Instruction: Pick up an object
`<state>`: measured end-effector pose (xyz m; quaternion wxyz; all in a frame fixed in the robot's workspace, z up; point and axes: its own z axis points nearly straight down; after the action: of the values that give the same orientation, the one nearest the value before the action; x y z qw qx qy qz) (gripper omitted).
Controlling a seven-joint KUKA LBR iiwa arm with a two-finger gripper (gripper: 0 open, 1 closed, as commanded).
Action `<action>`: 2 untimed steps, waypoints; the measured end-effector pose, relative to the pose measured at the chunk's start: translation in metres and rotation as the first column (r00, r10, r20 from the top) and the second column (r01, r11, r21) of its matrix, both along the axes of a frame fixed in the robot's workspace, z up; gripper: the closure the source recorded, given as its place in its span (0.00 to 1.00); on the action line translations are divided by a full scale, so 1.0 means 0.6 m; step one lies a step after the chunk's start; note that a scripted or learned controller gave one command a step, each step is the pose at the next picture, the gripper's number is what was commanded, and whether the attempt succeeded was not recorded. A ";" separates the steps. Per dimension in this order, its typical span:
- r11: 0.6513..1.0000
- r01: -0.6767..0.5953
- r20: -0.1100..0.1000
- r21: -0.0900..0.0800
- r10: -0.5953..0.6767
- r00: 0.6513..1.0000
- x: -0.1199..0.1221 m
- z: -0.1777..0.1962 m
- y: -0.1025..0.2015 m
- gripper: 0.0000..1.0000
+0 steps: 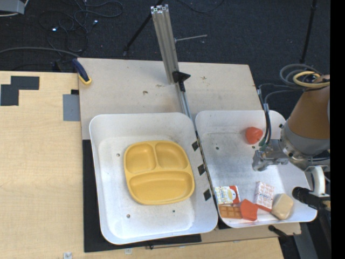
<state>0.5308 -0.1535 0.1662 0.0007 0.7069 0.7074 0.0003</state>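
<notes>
At the near edge of the right bin (215,124), clustered close: a tan lump (282,206) at the near right corner, a small red-and-white packet (264,194) just left of it, an orange-red block (248,210) and a waffle-like square (229,211) touching side by side, and a printed carton (227,193) just behind the waffle square. Farther into that bin, right of centre, the end effector (262,161), low over the bin floor, with nothing visible between its tips; apart or together cannot be told. Just beyond it, near but apart, a red ball (254,135). Left of the right bin, the second bin (105,144) with a yellow divided tray (159,172) at its centre. Behind both, bare tabletop (129,85) and a slanted metal post (166,42).
</notes>
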 end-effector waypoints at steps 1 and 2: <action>1.000 -0.001 0.001 0.000 0.001 1.000 0.002 0.088 -0.001 1.00; 1.000 -0.006 -0.002 0.003 0.006 1.000 0.012 0.100 0.101 1.00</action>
<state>0.5382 -0.0929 0.2262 -0.0012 0.7049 0.7093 0.0008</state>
